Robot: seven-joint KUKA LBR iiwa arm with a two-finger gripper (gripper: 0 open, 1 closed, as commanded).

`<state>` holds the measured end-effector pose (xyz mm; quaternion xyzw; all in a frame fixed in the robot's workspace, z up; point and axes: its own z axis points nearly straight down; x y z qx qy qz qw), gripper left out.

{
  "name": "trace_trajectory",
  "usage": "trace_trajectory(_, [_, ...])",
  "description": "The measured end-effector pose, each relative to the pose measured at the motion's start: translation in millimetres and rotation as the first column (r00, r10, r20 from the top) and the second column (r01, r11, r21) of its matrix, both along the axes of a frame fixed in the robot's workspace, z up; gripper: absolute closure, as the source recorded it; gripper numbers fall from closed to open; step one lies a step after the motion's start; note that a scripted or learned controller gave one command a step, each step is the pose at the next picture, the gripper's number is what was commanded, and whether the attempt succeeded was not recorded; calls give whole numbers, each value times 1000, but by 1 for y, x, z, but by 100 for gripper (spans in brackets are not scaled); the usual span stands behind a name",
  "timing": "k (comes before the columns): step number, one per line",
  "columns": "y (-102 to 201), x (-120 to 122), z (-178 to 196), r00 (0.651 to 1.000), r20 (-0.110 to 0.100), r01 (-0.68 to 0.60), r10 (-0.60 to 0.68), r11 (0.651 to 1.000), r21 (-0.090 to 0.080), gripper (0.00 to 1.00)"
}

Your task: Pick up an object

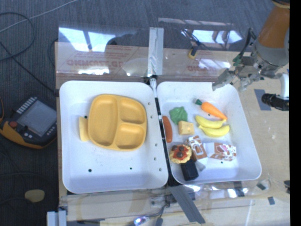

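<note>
While the hand (pixel 225 81), its opening unclear, hovers nearby, toy food crowds the carrot (pixel 211 109).

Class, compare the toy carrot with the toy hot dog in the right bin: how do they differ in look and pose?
The carrot is bright orange with a green top; the hot dog is darker red-orange, plain and slimmer. The carrot lies slanted mid-bin above the bananas; the hot dog lies lengthwise by the bin's left wall. Both are long, lying flat.
</note>
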<state>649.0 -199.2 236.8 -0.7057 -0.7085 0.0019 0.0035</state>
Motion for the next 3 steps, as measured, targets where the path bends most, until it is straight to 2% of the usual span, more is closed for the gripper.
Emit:
trace_trajectory(1, [11,1,-144,962,4,-274,274,962,-1,0])
trace_trajectory(2, [12,1,-137,961,0,-276,276,961,1,100])
trace_trajectory(3, [96,-28,-46,989,0,-150,150,989,0,100])
